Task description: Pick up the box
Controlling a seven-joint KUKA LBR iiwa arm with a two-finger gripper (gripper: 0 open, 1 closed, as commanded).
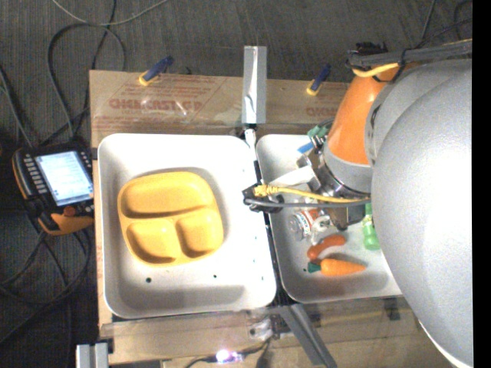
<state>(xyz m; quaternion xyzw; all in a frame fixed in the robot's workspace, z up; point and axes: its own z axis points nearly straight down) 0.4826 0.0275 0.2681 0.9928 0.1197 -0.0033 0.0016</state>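
My gripper (321, 219) hangs low over the middle of the right bin (285, 276), under the orange band and the grey wrist. Right at its tip lies a small red and white item (301, 223), which may be the box; the wrist covers part of it. I cannot tell whether the gripper touches it. A teal and white edge (313, 138) of another item peeks out behind the arm at the back of the same bin.
An orange carrot (340, 267) and a red-orange piece (327, 244) lie at the front of the right bin. A green item (371, 237) sits beside the arm. The left bin (123, 301) holds a yellow compartment tray (170, 215). The arm hides most of the right bin.
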